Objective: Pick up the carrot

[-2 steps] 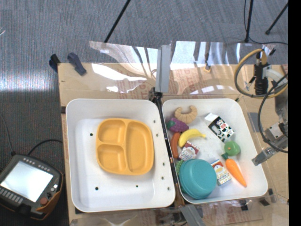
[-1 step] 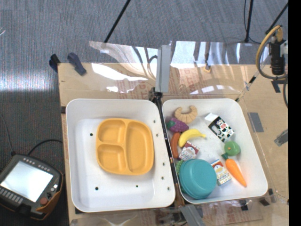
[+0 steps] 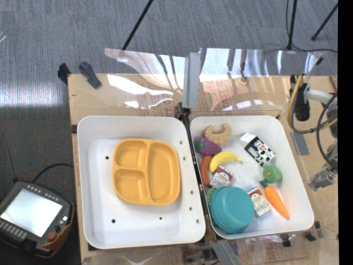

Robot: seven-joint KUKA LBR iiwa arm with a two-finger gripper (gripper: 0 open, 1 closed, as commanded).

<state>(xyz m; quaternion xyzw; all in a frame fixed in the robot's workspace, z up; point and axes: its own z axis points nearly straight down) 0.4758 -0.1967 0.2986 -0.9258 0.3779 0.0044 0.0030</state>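
The carrot [image 3: 277, 202] is orange with a small green top and lies in the right bin [image 3: 300, 186] near its front right corner. It points toward the front right, its green end just under a green apple [image 3: 271, 174]. A small printed box [image 3: 258, 201] lies against its left side.
The right bin also holds a teal bowl [image 3: 231, 208], a banana [image 3: 224, 159], a croissant [image 3: 218, 132], purple grapes [image 3: 207, 146], a milk carton [image 3: 259, 149], a red packet [image 3: 222, 177] and an orange-red sausage [image 3: 205, 170]. A yellow divided plate [image 3: 146, 171] sits in the left bin [image 3: 94, 203]. Cables hang at the right edge.
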